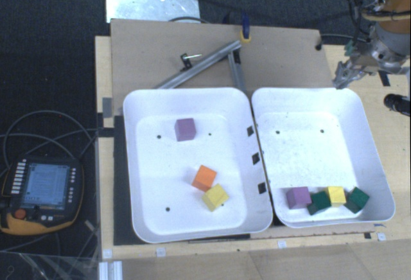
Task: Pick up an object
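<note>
I have the gripper (341, 79) hanging over the top right corner of the right bin (308, 144), above its rim, and I cannot tell how its tips are set; nothing sits between them that I can see. Every candidate lies well away from the fingers: the row of purple cube (298, 197), dark green cube (318, 202), yellow cube (336, 194) and second green cube (357, 199) is down along the bin's near wall. That row worries me. The cubes touch one another and hug the wall, so a descent there could jam a finger on a neighbour or nudge the pile instead of closing cleanly. The arm's upper part is cut off by the frame, and the fingertips blur into the bench.
</note>
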`<state>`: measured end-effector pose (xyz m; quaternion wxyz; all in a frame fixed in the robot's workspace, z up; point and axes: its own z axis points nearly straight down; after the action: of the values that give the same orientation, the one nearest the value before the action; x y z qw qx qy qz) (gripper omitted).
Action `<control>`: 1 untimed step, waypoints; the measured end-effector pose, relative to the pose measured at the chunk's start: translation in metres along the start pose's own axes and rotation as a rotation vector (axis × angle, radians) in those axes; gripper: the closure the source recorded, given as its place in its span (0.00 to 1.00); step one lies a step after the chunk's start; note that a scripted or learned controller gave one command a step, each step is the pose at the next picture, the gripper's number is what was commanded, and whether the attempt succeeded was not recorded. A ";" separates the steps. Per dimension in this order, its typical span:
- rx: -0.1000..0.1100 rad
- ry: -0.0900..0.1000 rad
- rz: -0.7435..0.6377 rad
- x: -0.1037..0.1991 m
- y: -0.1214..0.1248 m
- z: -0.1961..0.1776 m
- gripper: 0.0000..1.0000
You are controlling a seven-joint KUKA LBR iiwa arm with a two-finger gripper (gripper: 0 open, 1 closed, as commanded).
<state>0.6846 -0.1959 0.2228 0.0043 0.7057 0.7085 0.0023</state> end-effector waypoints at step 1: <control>0.007 0.005 -0.007 0.060 -0.002 0.006 1.00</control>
<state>0.6825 -0.1361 0.2166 0.0000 0.7032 0.7110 0.0014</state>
